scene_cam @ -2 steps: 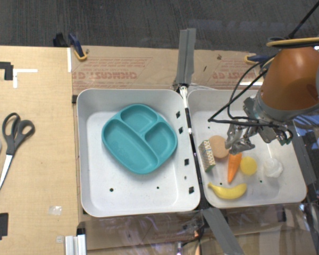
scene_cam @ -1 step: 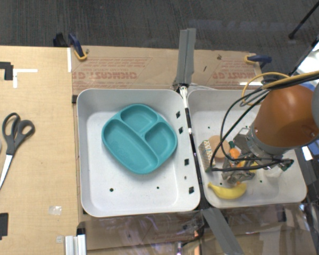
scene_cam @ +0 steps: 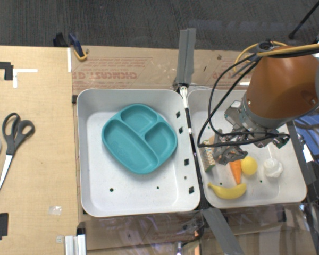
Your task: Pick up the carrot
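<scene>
Two shallow white bins sit side by side on the bench. The left bin (scene_cam: 90, 158) holds a teal divided plate (scene_cam: 140, 137) with three compartments, lying tilted toward the back-left. The right bin (scene_cam: 287, 190) holds the task objects. The carrot (scene_cam: 236, 172) lies near the bin's front, its orange body pointing toward the front edge. A small yellow lemon-like fruit (scene_cam: 249, 166) touches it on the right, and a yellow banana (scene_cam: 227, 190) curves just below its tip. A white object (scene_cam: 273, 168) rests beside the yellow fruit, a little apart. The arm (scene_cam: 284, 89), with its orange band, hangs over the back half of the right bin, trailing black cables. The gripper (scene_cam: 228, 154) sits just above the carrot's upper end; dark hardware and cables hide the fingers, so whether they are spread or closed cannot be told. A pair of scissors (scene_cam: 11, 142) lies on the bench, well apart to the left.
</scene>
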